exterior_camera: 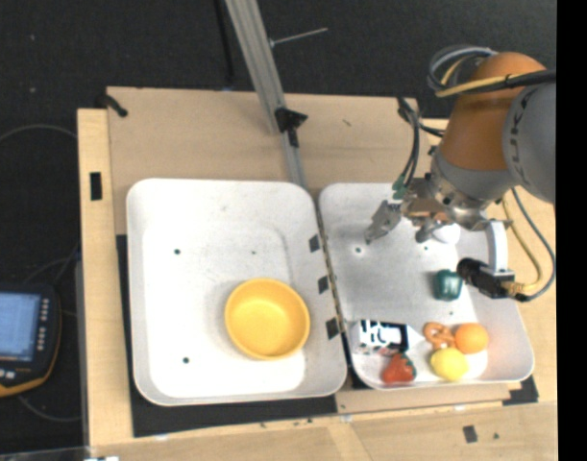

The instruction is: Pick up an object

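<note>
Near edge of right bin point(520, 368): strawberry point(399, 370), lemon point(450, 363), orange point(471, 338) in a row along the front wall, lemon and orange touching. Small orange ring-shaped piece point(436, 332) just left of the orange, too small to name for sure, maybe a pretzel toy. Black-and-white box point(383, 334) just behind the strawberry, near the divider side. Left bin point(158, 257): yellow bowl point(266, 317) upright, toward its front right area. Handheld controller with a lit screen point(16, 339) off the worktop point(197, 133) at far left. Mid right bin: green cup-like object point(448, 284) alone, well behind the fruit, right of centre. Farther back, gripper point(395, 221) hovers over the rear part of the right bin, fingers apart, nothing between them, apart from every object. Grey arm with orange band point(490, 104) comes in from the right. Metal rail point(259, 60) runs diagonally from the top down to the gap between the bins.
</note>
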Robot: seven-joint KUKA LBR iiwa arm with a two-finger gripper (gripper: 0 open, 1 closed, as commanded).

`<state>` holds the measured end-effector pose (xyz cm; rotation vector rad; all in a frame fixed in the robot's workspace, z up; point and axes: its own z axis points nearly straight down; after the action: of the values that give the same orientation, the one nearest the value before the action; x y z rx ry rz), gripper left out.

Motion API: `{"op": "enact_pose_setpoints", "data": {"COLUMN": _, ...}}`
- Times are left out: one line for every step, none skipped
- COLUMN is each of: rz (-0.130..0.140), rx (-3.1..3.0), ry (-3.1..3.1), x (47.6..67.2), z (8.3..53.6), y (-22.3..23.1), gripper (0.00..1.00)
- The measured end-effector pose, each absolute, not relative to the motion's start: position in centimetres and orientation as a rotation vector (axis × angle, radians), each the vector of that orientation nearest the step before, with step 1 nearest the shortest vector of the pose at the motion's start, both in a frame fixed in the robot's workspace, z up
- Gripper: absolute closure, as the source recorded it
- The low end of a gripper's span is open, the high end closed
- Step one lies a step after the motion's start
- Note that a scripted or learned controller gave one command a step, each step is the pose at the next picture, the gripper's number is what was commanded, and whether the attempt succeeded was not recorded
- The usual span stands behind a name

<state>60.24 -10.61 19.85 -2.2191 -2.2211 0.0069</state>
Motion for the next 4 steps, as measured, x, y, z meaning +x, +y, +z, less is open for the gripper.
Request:
{"op": "enact_pose_setpoints", "data": {"rz": 0.008, "rx": -2.222, "ry": -2.218, "x": 61.1, "z": 14.7, "y": -10.6, "gripper": 0.0}}
{"op": "enact_pose_setpoints", "data": {"rz": 0.007, "rx": -2.223, "ry": -2.218, "x": 61.0, "z": 9.8, "y": -10.7, "gripper": 0.0}}
{"op": "enact_pose_setpoints", "data": {"rz": -0.003, "rx": -2.232, "ry": -2.215, "x": 61.2, "z": 11.2, "y": -10.8, "gripper": 1.0}}
{"op": "enact_pose_setpoints", "data": {"rz": -0.007, "rx": -2.222, "ry": -2.228, "x": 62.4, "z": 16.7, "y": -11.0, "gripper": 1.0}}
